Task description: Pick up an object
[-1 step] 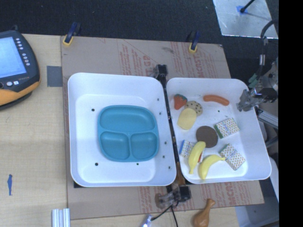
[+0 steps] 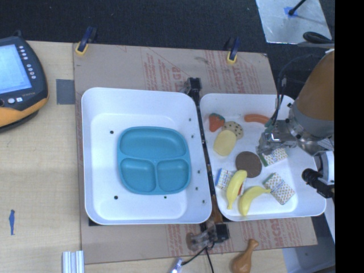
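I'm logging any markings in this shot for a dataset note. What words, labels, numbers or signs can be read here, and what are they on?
Nothing can be read for certain.
Cardboard sheet: rows of red print, too faint and blurred to read.
Pendant at the left edge: lit screen and buttons, too small to read.
Small packets in the right bin: patterned print, no legible words.
Blue tray and left bin: no markings seen.

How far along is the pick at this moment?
Nothing looks lifted yet. The gripper is low over the right bin, beside the brown disc and a patterned packet, with no object visibly held. The bananas and other items lie in the bin. The grasp and lift remain.
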Robot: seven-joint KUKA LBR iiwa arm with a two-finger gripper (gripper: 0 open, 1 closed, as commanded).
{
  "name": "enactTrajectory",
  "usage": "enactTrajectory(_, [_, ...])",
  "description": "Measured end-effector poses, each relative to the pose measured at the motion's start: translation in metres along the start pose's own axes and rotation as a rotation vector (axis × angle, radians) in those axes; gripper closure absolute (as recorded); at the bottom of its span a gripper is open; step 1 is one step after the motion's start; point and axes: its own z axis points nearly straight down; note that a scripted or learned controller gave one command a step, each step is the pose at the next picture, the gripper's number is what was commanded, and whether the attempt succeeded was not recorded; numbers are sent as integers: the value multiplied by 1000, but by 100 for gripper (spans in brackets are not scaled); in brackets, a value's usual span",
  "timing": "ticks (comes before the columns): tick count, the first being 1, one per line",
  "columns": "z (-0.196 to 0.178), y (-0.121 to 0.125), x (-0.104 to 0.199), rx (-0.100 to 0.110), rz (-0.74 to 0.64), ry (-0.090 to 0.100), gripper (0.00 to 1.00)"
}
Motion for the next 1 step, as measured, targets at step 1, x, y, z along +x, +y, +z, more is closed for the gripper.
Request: enactTrajectory(1, [84,-8,17,-8,-1,-1,0])
